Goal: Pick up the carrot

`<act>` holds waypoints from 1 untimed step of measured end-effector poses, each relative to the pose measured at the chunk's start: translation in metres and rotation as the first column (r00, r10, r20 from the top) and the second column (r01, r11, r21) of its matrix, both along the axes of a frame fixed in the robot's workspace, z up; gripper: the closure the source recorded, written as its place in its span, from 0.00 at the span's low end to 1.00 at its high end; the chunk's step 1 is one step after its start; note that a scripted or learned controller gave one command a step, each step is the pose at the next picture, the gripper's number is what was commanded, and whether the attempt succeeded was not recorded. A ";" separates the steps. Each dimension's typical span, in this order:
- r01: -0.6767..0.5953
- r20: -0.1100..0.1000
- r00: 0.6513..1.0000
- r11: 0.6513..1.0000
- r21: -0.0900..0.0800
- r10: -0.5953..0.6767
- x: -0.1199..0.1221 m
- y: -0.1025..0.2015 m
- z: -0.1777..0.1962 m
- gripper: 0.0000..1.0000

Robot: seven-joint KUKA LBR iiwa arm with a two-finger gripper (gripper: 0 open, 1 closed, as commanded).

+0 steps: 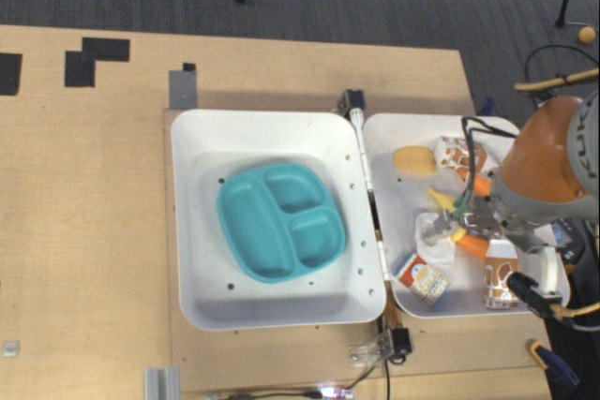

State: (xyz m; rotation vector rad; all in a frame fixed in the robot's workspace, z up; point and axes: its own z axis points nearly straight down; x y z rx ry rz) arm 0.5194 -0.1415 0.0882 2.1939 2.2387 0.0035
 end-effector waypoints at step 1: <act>-0.009 0.020 1.000 1.000 0.001 0.009 0.008 0.005 0.015 1.00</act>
